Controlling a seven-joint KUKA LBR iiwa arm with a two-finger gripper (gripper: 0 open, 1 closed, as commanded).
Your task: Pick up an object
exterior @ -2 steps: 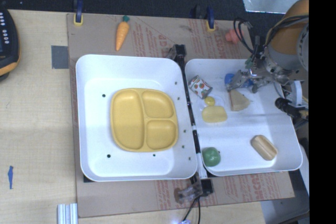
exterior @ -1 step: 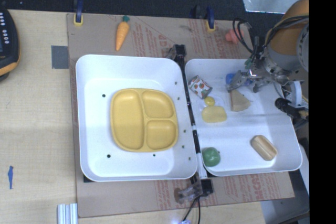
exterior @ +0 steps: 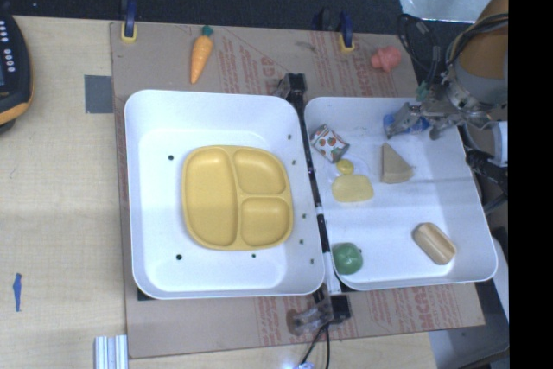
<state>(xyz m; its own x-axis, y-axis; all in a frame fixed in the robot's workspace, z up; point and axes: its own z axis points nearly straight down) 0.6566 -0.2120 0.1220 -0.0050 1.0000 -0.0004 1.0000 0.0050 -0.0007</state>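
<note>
My hand (exterior: 413, 124) is over the top part of the right bin (exterior: 449, 272), near its back wall. It comes in from the right side. I cannot tell if it is open or shut, and I see nothing in it. There is a bit of blue on it.

The right bin has many small things I could pick up. A tan wedge (exterior: 396, 165) lies just below my hand, close but not touching. A small wrapped packet (exterior: 328, 143) with red and white on it sits near the bin's left wall. Just under it is a yellow duck (exterior: 351, 185), pale and soft looking. A green ball (exterior: 347, 257) sits in the bottom left corner of this bin. A brown roll (exterior: 433, 242) like a little loaf lies at a slant near the bottom right corner, well apart from the rest.

The left bin (exterior: 155, 264) holds a yellow tray (exterior: 236, 196) with three parts. It lies flat in the middle.

Both bins rest on a brown board on the table (exterior: 60, 212). A toy carrot (exterior: 200, 54) lies on the board above the left bin. A pink thing (exterior: 387, 58) lies on the board above the right bin, near my arm. Blue and yellow clips hold the board's top edge.
</note>
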